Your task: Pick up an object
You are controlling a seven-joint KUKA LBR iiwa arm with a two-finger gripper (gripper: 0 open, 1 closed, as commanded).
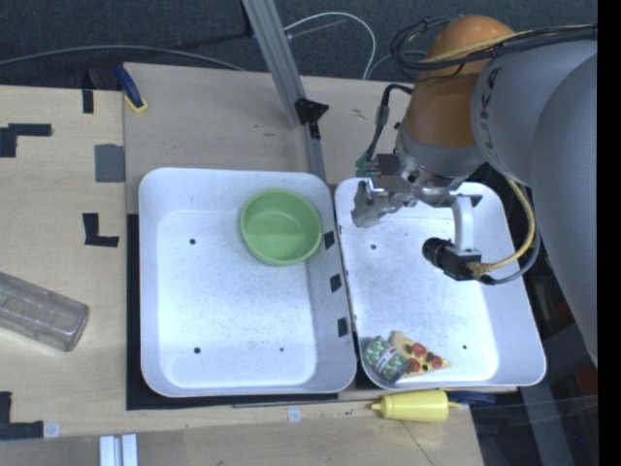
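My gripper (372,205) hangs over the far left corner of the right bin (485,299), below the grey wrist and its orange band. A green bowl (281,226) sits upright in the far right part of the left bin (194,299), just left of the gripper across the two bins' shared walls. At the near edge of the right bin lie a small green-and-white packet (387,356) and a colourful item with red spots (423,358), touching each other. I see nothing in the gripper.
A yellow squeeze bottle (419,406) lies on the bench just in front of the right bin. A clear plastic container (39,311) lies on the bench at the far left. A grey metal post (281,56) rises behind the bins.
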